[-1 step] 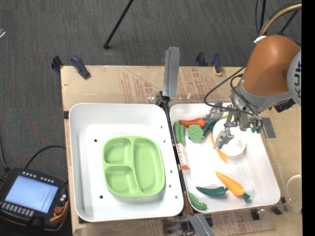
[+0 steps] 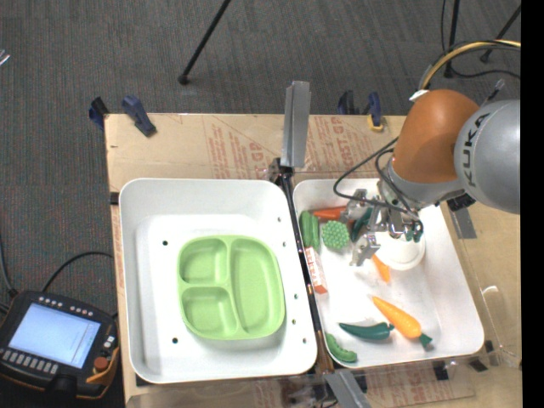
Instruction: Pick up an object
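The hand [image 2: 367, 243] hangs low in the right bin [image 2: 450, 313], partly hiding a white cup [image 2: 406, 252]; its finger spread cannot be told. Toy carrot [image 2: 398, 315] lies apart.

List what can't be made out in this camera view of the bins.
- Gripper: finger state unreadable, cluttered by cables and toys.
- White cup: partly covered by the gripper.
- Green round toy: too small to identify.
- Orange carton: label too small to read.
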`<state>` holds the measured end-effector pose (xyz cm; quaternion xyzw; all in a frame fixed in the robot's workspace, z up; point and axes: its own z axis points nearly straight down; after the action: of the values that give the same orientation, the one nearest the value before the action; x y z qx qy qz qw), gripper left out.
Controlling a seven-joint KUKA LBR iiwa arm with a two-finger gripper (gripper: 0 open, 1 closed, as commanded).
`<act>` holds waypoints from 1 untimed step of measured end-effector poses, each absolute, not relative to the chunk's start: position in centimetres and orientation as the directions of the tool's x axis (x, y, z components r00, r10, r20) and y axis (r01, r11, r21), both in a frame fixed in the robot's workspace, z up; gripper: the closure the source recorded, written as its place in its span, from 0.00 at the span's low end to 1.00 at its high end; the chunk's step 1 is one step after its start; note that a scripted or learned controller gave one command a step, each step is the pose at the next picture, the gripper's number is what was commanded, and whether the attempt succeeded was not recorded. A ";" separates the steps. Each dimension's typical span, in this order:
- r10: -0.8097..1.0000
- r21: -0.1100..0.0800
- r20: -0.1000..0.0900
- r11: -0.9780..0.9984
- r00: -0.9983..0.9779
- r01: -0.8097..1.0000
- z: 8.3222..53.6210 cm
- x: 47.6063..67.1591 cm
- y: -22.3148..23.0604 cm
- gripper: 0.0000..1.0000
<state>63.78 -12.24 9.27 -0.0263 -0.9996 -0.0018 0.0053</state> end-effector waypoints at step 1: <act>0.148 0.001 0.002 0.989 -0.989 0.148 8.7 56.9 -13.7 0.00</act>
<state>56.92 -13.66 8.68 -0.0741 -0.9973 -0.0007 0.0009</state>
